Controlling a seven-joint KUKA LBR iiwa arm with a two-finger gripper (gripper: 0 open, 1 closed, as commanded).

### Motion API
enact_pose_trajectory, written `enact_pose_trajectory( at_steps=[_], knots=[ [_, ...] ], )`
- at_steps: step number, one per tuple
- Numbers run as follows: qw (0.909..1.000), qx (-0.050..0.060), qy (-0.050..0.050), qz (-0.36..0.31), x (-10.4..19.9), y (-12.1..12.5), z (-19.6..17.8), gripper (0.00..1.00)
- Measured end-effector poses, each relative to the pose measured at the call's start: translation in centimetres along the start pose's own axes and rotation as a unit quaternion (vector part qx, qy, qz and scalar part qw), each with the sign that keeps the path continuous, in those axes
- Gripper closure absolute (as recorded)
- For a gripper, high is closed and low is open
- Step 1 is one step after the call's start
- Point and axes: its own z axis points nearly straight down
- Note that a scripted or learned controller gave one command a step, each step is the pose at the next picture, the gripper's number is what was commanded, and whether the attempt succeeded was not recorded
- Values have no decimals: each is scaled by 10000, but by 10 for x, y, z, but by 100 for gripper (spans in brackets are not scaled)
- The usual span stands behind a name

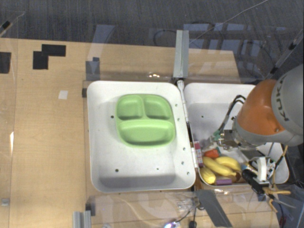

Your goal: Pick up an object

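Note:
Several small toy foods lie in the near left corner of the right bin (209,103): a yellow banana (224,164), a second yellow piece (207,175), a red piece (212,153) and a purple piece (224,180). My gripper (214,144) hangs low over this pile, just above the red piece, under the arm's orange band (256,113). The wrist hides most of the gripper and the bin's right half. A green divided plate (145,119) lies flat in the middle of the left bin (99,141).
A raised divider wall (187,127) separates the two bins. A metal rail (181,53) stands behind them. Cables and a white fitting (263,167) trail by the right bin's near right corner. Wooden benchtop (42,141) stretches to the left.

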Motion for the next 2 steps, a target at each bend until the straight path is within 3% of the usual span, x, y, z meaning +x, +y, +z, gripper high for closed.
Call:
enact_pose_trajectory(
  at_steps=[1,2],
  knots=[
    [9940,77,19,-1090,19,-11,-94,0],
    [9965,23,1,-838,-11,-10,1,0]
  ],
)
